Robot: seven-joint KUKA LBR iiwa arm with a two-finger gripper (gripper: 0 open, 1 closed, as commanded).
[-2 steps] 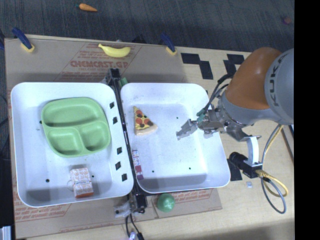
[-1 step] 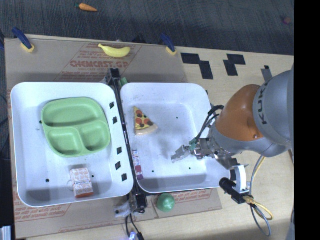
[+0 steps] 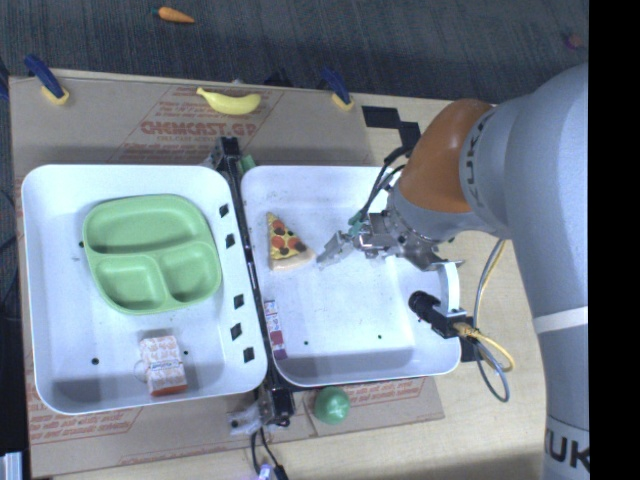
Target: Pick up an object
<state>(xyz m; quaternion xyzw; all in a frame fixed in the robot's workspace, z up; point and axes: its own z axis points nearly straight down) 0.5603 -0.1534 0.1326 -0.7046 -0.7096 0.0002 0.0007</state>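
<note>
A toy pizza slice (image 3: 284, 242) lies in the right bin (image 3: 390, 358) near its left wall. My gripper (image 3: 335, 249) hangs over the middle of that bin, just right of the slice, its metal fingers pointing left and down. Nothing shows between the fingers. In the left bin (image 3: 45, 288) sit a green divided tray (image 3: 152, 251) and a small wrapped snack box (image 3: 162, 363).
A toy banana (image 3: 229, 99) lies on the cardboard behind the bins. A green ball (image 3: 331, 404) rests on the cardboard in front of the right bin. An orange carrot (image 3: 176, 14) lies on the dark floor far back. Blue clamps (image 3: 47, 78) hold the cardboard.
</note>
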